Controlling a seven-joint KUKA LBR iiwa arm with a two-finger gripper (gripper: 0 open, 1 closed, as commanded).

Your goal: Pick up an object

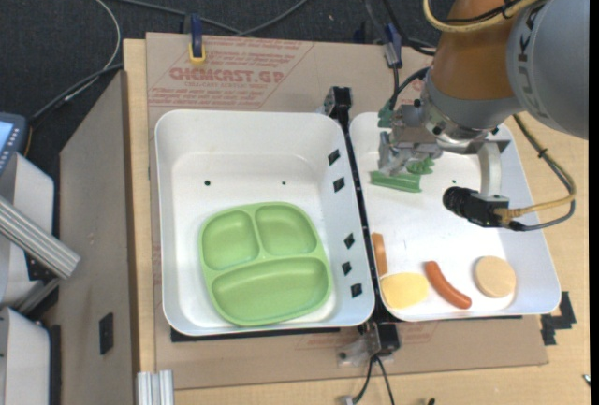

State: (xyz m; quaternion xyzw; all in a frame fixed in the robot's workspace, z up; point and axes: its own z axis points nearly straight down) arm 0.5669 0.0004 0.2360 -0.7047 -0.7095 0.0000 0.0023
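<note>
My gripper (409,153) sat right over the green piece (397,179) in the right bin (524,235); couldn't tell its state. Flat piece, so I figured it'd slip.

Arm (524,38) cut off by top and right picture edges. Gripper (408,162) fingertips merge with green object (397,179) near right bin's (533,305) far edge (grip or mere touch, cannot tell); object's far part hidden, kind too unclear to name. Wrist hides bin's far right corner. Grey device (14,146) cut by left edge.
</note>
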